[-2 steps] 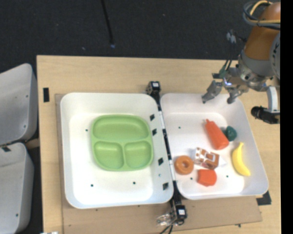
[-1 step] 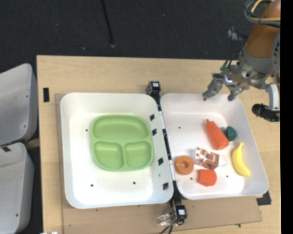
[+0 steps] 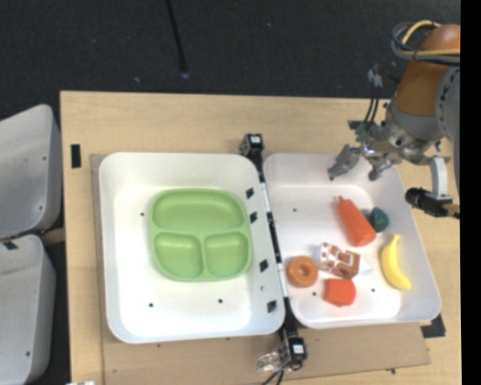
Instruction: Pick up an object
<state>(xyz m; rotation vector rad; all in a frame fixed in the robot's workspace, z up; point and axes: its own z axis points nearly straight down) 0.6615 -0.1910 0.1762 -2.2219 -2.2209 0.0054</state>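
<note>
Objects for picking lie together in the right bin [image 3: 305,179], toward its near and right side, none of them between the jaws. Going by size, the tabletop [image 3: 184,123] comes first, a pale wood board carrying two shallow white bins side by side. The left bin [image 3: 124,239] holds a green divided plate [image 3: 200,233] sitting about in its middle, one long compartment toward the far side and two smaller ones toward the near side. The grey arm [image 3: 421,95] with its orange band reaches in over the tabletop's far right corner, and its gripper [image 3: 362,160] hangs above the far right corner of the right bin, the two jaws spread wide with nothing between them, well apart from the objects. In that bin, an orange bottle-shaped piece [image 3: 354,220] lies slanted near the right wall, with a small dark green item [image 3: 378,218] just beside it on the right. A yellow banana [image 3: 395,262] lies along the right wall, nearer the front. A small brown and white block [image 3: 340,258] sits toward the middle, an orange ring [image 3: 302,272] just left of it, and a red-orange chunk [image 3: 339,292] close to the near edge.
</note>
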